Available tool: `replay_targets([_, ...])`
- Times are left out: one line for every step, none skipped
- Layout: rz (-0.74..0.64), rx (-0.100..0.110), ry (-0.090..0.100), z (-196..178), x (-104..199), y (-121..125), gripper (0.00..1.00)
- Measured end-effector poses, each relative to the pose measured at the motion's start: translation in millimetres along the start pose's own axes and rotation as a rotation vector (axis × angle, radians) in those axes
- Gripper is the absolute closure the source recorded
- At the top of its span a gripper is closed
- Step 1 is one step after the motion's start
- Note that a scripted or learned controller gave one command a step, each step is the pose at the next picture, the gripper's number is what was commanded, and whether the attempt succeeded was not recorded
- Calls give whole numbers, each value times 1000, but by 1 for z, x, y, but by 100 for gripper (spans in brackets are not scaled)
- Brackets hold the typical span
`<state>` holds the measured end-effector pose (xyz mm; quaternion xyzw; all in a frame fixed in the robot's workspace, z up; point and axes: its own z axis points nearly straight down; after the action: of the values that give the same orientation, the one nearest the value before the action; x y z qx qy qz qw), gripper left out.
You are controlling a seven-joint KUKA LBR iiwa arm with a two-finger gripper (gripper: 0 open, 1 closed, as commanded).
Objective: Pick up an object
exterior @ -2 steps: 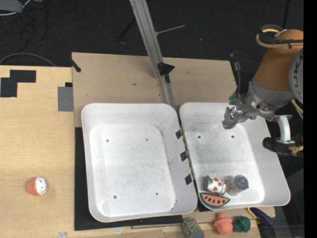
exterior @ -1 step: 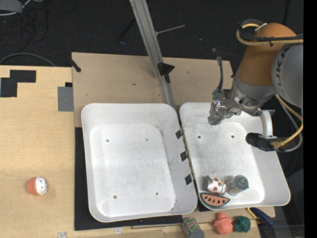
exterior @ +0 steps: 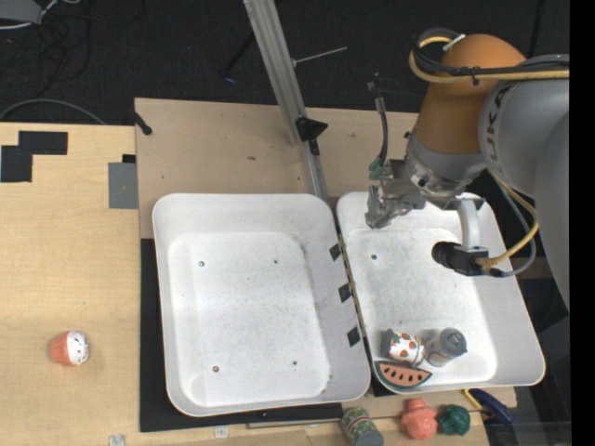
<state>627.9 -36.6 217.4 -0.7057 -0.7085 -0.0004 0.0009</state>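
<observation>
Item 1. My arm (exterior: pixel 465 110): grey casing, orange band above the wrist, entering from 3 o'clock and bent over the far end of the right bin.

Item 2. Left bin (exterior: pixel 177 221): shallow, white, at 9 o'clock from the right bin, their rims touching.

Item 3. Right bin (exterior: pixel 521 342): shallow, white. The pickable things lie bunched in its near corner, at about 6 o'clock from my hand and well apart from it.

Item 4. My gripper (exterior: pixel 379 214): low over the far-left corner of the right bin, at roughly 12 o'clock in that bin. Whether it is parted or closed I cannot tell from this angle; nothing is visibly between its tips.

Item 5. Watermelon slice toy (exterior: pixel 403 375): flat, resting on the bin's near rim.

Item 6. Red-and-white object (exterior: pixel 405 347): small, rounded, just beside a grey lidded object (exterior: pixel 448 344) at its 3 o'clock.

Handling note: I judge the step is the approach. I should travel toward 6 o'clock, choose one piece, and descend centred on it; the two rounded pieces crowd each other, so the outer flank of either is safest. The slice looks too flat to pinch.

Markings: dark lettering on my grey casing, too cropped to read. No other legible writing.
</observation>
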Motion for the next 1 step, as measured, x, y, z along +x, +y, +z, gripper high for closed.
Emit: replay_targets([0,0,0,3,46,5,100])
